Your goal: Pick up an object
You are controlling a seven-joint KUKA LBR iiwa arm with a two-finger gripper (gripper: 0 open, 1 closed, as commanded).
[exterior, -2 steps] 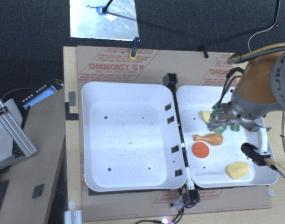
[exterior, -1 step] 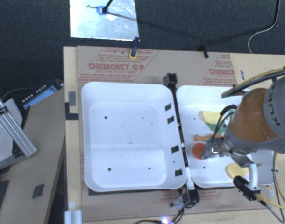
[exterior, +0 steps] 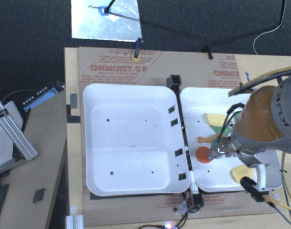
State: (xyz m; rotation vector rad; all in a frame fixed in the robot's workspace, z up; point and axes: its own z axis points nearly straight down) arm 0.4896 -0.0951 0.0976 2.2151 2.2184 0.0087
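The arm's orange band (exterior: 260, 116), the part riding highest toward the camera, looms over the right-hand bin (exterior: 195, 99) and covers a good share of its floor. Below it the gripper (exterior: 216, 151) sits low in that bin, just beside a round red-orange object (exterior: 202, 154) that lies near the bin's left wall. Whether the jaws are open or closed cannot be told, since the wrist hides them. A small orange piece (exterior: 205, 139) lies just behind the red-orange object, a pale yellow-green shape (exterior: 214, 119) farther back in the bin, and a yellow object (exterior: 241, 173) toward its front edge. The risk, as I judge it, is a miss: the red-orange object looks round and sits off to the gripper's side, so closing could nudge it against the wall instead of trapping it.
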